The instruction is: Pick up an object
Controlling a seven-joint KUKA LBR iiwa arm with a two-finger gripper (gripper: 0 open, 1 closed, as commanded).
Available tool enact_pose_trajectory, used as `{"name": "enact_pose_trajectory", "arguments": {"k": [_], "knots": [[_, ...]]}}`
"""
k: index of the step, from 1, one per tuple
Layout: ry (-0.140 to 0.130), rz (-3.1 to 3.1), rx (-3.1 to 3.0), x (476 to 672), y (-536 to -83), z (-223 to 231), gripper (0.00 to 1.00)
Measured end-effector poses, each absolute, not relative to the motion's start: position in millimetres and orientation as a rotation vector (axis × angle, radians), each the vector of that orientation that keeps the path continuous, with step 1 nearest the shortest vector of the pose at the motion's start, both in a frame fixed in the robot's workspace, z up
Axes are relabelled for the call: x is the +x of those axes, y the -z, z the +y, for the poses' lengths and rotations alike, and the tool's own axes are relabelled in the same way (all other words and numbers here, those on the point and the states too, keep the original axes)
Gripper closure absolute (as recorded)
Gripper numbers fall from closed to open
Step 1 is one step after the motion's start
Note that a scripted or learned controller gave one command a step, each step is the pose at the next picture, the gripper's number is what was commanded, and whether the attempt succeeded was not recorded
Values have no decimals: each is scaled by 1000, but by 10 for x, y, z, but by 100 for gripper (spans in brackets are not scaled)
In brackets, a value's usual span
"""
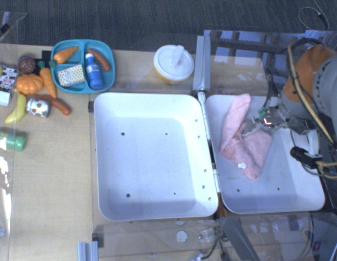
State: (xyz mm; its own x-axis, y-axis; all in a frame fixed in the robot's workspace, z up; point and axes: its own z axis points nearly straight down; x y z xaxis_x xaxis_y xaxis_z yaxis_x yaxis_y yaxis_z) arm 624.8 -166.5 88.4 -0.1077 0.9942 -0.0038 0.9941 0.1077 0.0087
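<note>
Pink cloth [241, 137] lay crumpled in the right bin [282, 192], toward that bin's left half, one long fold running up toward the rear rim and a wider flap spread to the right. Pincer [259, 123] sat low over the cloth's upper right part, its metal tips down among the folds; impossible to tell whether spread or pressed together, the tips being small, dark and mixed with cables, and no fabric clearly seen between them. Behind the pincer, to the right of the cloth, the grey arm [326, 99] with its orange band, cut off by the frame edge. Left of the cloth, the left bin [152, 156], separated from the right bin by a narrow dark seam. Far left of the cloth, on the tabletop [48, 178], a teal divided plate [83, 66] carrying toy food, with more toy food scattered beside it, partly cropped at the frame's left edge. Behind the left bin, up and left of the cloth, a white lidded cup [173, 63]. Clear panel at the far left, blurring things behind it.
</note>
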Motion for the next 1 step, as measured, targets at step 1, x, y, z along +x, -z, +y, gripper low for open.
{"name": "enact_pose_trajectory", "arguments": {"k": [1], "knots": [[-5, 2423, 1994, 6583, -881, -2034, 0]]}}
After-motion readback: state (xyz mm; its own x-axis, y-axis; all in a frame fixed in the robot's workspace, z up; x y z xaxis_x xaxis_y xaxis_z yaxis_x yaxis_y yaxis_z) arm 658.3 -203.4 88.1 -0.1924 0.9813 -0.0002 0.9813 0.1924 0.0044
